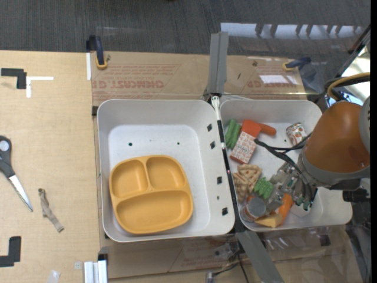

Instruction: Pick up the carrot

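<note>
Near edge of right white bin point(330, 220): slim orange carrot point(284, 208) beside yellow wedge. Hand point(293, 188) low over it; grip state unclear, can't tell. Best centre on carrot, avoid neighbouring toys.

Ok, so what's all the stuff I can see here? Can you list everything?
Bins: two, white, side by side on the bench.
Divided plate: one, yellow, in the left bin.
Carrot: one, orange, near the front of the right bin, right by the gripper.
Toy food pile: several pieces, green, red, tan, in the right bin.
Small can: one, white and red, back of the right bin.
Scissors: one pair, grey, on the bench far left.
Clamp: one, black and orange, behind the left bin.
Arm: one, orange band, over the right bin.
Gripper: one, dark, low among the toys.
</note>
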Controlling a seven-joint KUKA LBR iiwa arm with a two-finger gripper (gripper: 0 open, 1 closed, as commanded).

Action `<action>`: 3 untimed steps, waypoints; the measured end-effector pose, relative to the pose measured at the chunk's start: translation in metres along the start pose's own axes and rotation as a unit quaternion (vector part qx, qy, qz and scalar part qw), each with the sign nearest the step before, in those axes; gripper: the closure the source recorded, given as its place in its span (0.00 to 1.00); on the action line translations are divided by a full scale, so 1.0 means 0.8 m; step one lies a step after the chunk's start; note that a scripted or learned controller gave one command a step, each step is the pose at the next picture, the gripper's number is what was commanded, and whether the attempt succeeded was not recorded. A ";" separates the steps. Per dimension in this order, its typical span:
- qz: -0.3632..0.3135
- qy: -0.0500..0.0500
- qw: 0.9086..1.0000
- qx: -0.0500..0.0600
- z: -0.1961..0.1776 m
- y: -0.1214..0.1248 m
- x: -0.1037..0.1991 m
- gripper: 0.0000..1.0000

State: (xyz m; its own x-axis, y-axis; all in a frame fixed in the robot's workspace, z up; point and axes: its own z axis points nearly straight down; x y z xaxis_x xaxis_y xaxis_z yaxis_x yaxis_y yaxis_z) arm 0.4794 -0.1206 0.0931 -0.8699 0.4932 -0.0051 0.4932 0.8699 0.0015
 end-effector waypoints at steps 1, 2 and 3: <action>0.000 -0.002 1.000 -0.001 -0.012 0.001 -0.002 1.00; -0.118 -0.001 0.993 0.000 -0.312 0.044 0.006 1.00; -0.118 -0.001 0.993 0.000 -0.312 0.044 0.006 0.00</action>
State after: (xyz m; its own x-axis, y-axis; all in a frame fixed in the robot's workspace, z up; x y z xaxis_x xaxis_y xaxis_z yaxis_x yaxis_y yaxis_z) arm 0.4914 -0.0876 0.3430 -0.9612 0.2759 -0.0069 0.2759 0.9612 0.0007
